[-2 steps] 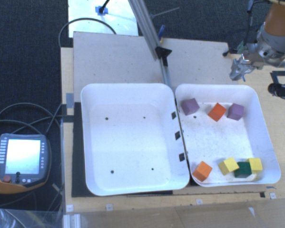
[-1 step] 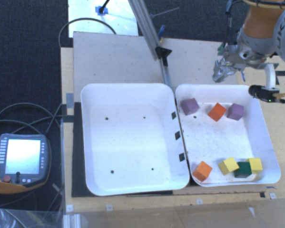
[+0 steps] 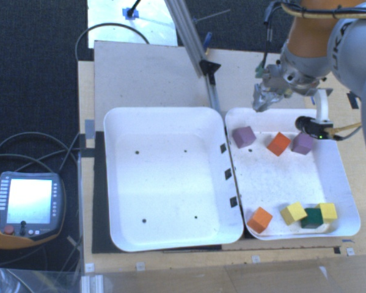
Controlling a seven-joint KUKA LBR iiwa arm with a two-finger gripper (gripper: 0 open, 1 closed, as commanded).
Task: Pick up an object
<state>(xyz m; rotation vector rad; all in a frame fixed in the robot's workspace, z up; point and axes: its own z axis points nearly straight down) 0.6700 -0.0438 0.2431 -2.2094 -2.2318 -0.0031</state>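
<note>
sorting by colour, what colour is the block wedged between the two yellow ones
Dark green block, seen in the camera view, right bin's near corner.

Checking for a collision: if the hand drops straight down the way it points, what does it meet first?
Probably the right bin's far rim or bare floor just inside it, beside the purple cube. The hand hangs above that edge; depth is unclear.

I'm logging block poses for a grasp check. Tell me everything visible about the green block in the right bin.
The green block is a small dark green cube, matte, looking like painted wood or foam. It sits flat on the floor of the right bin, near its front right corner, wedged between two yellow blocks that appear to touch it.
</note>
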